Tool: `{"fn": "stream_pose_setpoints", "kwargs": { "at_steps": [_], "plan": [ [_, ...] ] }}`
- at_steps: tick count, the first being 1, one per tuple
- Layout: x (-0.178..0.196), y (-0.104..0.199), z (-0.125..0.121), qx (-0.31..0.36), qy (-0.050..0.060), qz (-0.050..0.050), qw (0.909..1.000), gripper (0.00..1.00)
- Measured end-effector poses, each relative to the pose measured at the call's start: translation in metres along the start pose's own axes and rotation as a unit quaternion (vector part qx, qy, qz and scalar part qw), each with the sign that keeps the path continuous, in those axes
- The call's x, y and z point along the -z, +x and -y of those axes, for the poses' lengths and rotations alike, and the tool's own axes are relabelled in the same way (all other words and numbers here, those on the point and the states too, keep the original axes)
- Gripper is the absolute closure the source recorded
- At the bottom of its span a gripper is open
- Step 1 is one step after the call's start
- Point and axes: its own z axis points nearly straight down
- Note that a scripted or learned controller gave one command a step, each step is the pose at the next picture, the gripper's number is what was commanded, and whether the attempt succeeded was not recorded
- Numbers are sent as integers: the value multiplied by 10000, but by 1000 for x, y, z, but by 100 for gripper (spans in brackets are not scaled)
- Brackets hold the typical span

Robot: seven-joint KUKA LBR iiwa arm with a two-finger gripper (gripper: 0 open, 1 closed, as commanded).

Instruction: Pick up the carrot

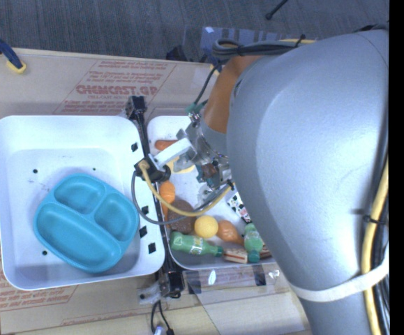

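Carrot (167, 190) in right bin (161, 125), hand (208, 169) low above the clutter.

Camera view: carrot is probably the small orange piece near the bin's left wall, just beside the yellow hose (161, 195); an orange item (163, 144) further back could also be it, view too coarse to settle. Looks short, smooth, plastic-toy-like. Judged light, stiff, somewhat slippery; best pinched across its narrow width at mid-length. Hand's state: cannot tell, wrist hardware masks it. Yellow ball (206, 227) and green bottle (195, 244) lie near. Blue tray (84, 220) sits in left bin (6, 187).
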Motion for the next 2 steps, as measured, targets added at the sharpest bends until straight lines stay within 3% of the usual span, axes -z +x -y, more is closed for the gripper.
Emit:
{"fn": "stream_pose_setpoints", "kwargs": {
  "at_steps": [2],
  "plan": [
    [0,0,0,0,0,0,10000,0]
  ]
}}
